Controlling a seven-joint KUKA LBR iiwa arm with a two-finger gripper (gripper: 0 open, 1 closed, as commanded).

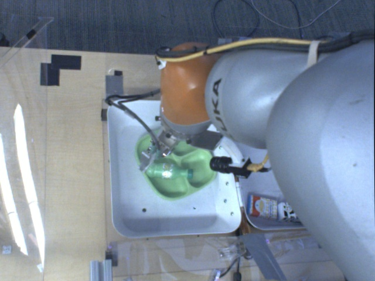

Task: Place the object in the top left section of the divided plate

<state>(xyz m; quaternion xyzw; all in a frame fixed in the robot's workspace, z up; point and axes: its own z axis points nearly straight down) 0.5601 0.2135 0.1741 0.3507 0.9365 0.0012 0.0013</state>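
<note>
Gripper over green divided plate, bottle just beside (touching unclear)

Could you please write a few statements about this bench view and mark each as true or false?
1. The green divided plate lies in the left white bin. True.
2. A clear green bottle lies on the plate. True.
3. The gripper hangs over the bare wooden bench, away from both bins. False: it is above the plate's left part, inside the left bin.
4. A small printed carton lies in the right bin. True.
5. The plate is red. False: it is light green.
6. The arm's band above the wrist is blue. False: it is orange.
</note>
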